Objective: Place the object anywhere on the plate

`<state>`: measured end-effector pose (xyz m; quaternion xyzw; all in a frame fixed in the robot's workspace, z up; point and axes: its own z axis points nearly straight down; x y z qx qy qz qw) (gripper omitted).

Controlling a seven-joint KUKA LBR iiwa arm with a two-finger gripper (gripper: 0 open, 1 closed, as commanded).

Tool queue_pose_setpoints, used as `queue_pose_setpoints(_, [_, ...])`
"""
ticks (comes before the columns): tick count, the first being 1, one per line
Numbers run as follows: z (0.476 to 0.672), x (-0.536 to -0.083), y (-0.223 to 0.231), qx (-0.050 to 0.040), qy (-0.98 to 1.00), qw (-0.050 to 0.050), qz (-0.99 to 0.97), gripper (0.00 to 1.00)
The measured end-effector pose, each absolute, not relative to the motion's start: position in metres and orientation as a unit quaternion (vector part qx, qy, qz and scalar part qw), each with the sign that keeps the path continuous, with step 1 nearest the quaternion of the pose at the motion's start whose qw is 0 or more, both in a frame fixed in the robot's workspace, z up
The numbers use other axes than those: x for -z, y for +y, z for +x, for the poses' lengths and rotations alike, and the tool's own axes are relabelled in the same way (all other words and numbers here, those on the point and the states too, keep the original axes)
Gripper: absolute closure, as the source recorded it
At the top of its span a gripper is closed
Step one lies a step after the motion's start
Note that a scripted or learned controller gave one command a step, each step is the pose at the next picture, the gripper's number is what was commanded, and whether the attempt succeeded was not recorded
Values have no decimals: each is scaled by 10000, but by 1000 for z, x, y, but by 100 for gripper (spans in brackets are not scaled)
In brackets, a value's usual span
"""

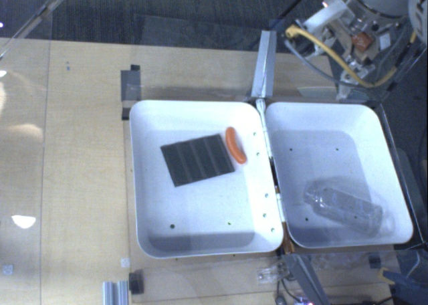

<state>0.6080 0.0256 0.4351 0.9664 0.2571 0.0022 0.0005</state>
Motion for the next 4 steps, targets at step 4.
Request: queue_pose_setpoints(4, [566,-434,-11,-8,4332,7,9013,0])
